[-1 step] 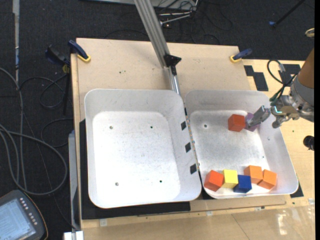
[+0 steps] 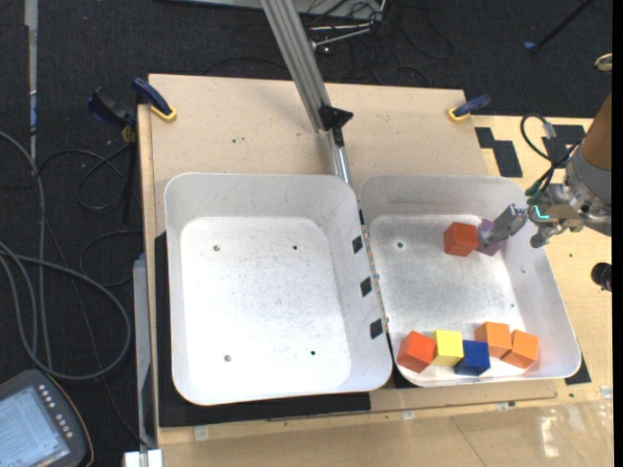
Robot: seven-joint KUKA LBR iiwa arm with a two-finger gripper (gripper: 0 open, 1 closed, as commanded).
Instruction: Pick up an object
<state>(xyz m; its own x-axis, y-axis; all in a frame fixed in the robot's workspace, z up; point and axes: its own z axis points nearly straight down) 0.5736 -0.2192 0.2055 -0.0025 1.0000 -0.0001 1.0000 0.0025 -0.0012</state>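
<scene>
Dark carpet strewn with cables surrounds a pale wooden bench [image 2: 253, 125] carrying two shallow white bins. Inside the right bin [image 2: 545, 290], near its upper right, sits a red-orange block [image 2: 460, 238], boxy with a darker shaded side. Just beside it, on its right, the gripper [image 2: 498, 232] reaches in with purplish-grey fingers; whether they are parted or closed cannot be told. Along that bin's lower edge cluster orange, yellow and blue blocks [image 2: 471, 347].
</scene>
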